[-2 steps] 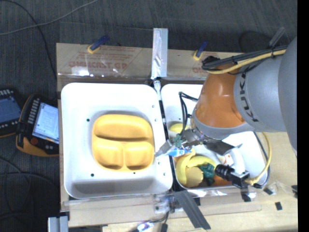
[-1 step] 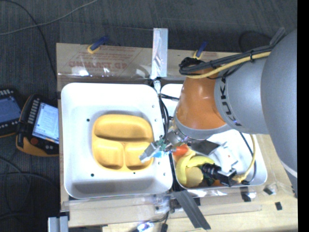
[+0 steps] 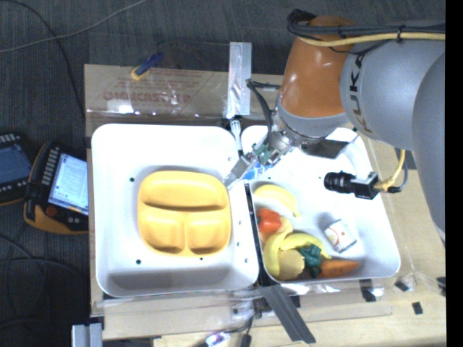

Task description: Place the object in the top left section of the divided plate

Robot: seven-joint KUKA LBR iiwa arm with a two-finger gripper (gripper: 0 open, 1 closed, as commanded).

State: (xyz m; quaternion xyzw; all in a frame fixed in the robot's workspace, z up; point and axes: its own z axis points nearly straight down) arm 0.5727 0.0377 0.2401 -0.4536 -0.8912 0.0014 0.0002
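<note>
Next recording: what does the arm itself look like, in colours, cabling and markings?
The arm is a bulky grey body with a wide orange band above the wrist. Black and yellow cables run along its top, and dark lettering shows on the grey shell. The gripper is slim, metallic, with blue-green parts.

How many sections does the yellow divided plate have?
3. The divided plate lies in the left bin: one long section across its top, and two smaller sections below, one at lower left and one at lower right.
</note>
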